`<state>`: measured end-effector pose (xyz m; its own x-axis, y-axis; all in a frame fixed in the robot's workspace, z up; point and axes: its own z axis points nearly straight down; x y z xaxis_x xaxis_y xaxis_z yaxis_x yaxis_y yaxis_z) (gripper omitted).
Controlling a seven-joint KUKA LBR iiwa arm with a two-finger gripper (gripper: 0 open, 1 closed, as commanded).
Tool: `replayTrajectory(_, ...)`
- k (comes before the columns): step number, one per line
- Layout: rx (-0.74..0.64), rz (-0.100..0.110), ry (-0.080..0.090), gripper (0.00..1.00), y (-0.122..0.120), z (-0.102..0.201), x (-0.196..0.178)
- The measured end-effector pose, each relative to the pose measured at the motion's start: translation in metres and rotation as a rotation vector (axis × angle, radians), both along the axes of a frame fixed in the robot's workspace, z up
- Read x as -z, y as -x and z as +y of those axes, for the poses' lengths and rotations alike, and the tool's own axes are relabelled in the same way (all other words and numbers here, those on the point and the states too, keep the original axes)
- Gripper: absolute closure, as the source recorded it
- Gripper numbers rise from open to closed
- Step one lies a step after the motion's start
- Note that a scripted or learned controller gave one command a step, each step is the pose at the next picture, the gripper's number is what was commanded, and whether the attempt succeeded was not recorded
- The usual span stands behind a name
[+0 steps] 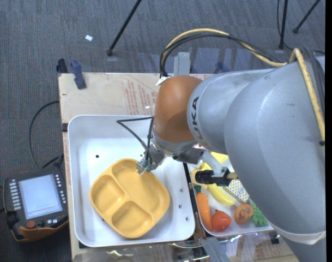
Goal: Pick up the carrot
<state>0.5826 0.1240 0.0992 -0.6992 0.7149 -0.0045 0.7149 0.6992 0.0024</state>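
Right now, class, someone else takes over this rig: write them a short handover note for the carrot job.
Pincer: low over the left bin, at the top rim of the yellow divided plate; whether it is open or shut cannot be told, and no object shows in it.
Carrot: lying in the right bin, near its left wall, beside the red tomato and below the banana.
Done: nothing yet; the carrot is not picked up.
Left: bring the pincer across to the right bin, grasp the carrot, lift.
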Motion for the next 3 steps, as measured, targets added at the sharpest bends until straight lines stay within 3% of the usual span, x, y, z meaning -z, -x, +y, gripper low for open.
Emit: replayTrajectory(3,-0.014,-0.003,0.004,1.00,-0.001,-0.001,-0.028)
